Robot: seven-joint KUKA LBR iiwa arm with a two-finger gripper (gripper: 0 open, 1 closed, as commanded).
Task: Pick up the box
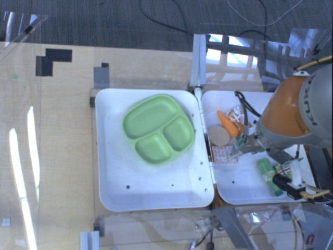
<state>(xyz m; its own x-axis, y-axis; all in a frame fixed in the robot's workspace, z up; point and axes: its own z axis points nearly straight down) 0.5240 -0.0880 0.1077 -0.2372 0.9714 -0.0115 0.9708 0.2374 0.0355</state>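
Pincer (243,144) on the grey arm (317,100), which reaches in from three o'clock, hangs low over the right bin (244,191), near that bin's middle. Its tip is small and partly tucked under the wrist with its orange band (283,113), so whether it is open or closed, or has hold of anything, cannot be told.

The box (225,154) is small and flat, patterned pink and white. It lies on the floor of the right bin, close to the bin's left wall, just beside the pincer at its eight o'clock. Whether the two touch cannot be told.

At the box's twelve o'clock sits a tan round disc (218,136), right against it. Further on, towards one o'clock, lies an orange carrot-shaped piece (227,122). A green object (267,168) lies at the pincer's four o'clock.

The left bin (112,186) holds a green divided plate (158,129) with three compartments, a little towards twelve o'clock of the bin's middle.

Both bins rest on a pale wooden bench (57,155) with black tape marks (52,60) at the left bin's ten o'clock. Dark grey carpet (93,9) runs along the twelve o'clock edge of the scene, with thin black cables (161,9) looped on it.
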